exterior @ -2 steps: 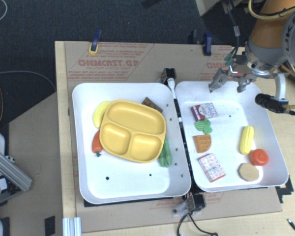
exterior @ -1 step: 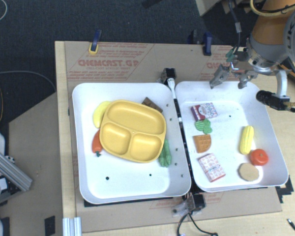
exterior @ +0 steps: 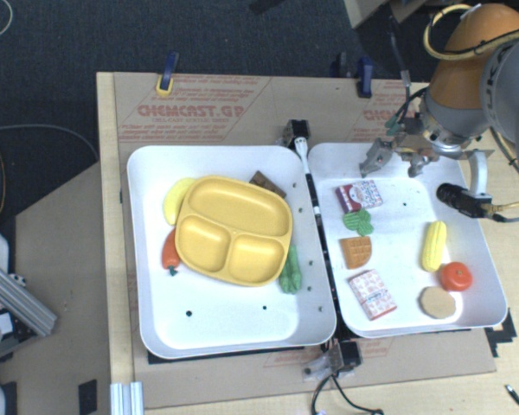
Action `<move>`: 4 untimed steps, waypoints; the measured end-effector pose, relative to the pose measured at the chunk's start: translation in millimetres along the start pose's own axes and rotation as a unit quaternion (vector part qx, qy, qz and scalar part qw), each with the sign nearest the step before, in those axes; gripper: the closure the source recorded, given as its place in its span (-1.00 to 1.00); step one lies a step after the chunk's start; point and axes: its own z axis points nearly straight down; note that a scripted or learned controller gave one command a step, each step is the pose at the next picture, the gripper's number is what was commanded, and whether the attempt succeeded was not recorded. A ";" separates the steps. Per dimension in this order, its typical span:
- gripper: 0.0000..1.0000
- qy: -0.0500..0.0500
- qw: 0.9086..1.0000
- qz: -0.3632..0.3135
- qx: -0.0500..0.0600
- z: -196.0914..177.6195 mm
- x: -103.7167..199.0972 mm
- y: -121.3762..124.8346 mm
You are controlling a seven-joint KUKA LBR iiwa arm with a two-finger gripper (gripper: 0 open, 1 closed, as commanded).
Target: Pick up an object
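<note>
Partly hidden beneath tray (exterior: 233, 230): toys.

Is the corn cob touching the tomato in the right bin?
Apart. The camera view shows a strip of white bin floor between the lower end of the corn cob and the tomato.

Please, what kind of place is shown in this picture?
Probably a robotics lab bench for grasping trials. A robot arm hangs over two white bins holding toy food, such as a corn cob and tomato, on clamped cardboard with cables nearby.
</note>
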 end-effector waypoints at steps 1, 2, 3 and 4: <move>-1.00 0.000 1.000 -0.001 -0.002 52.7 -1.9 10.3; -1.00 -0.001 1.000 -0.001 -0.004 60.9 -1.0 12.2; 1.00 -0.001 1.000 -0.002 -0.004 51.2 -0.9 11.8; 1.00 -0.001 1.000 0.000 -0.006 -12.1 -5.7 17.2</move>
